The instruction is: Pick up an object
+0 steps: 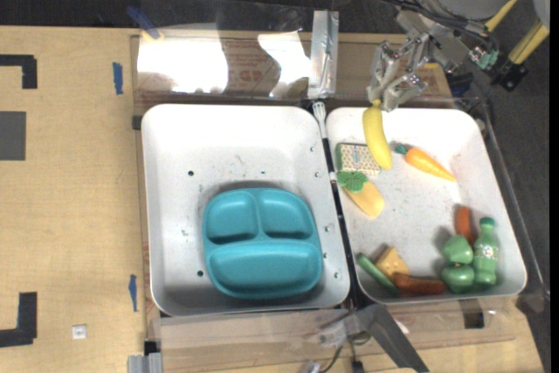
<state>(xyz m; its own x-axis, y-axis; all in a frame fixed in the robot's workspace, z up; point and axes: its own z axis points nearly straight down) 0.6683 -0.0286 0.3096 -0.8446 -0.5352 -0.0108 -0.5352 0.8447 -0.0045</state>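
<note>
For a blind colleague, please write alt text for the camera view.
The gripper hangs over the far edge of the right bin, at the top end of a banana among toy foods. The left bin holds a teal divided tray.

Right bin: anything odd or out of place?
The banana hangs upright from the gripper over the right bin, lifted rather than lying among the other toy food. Nothing looks spilled or damaged.
</note>
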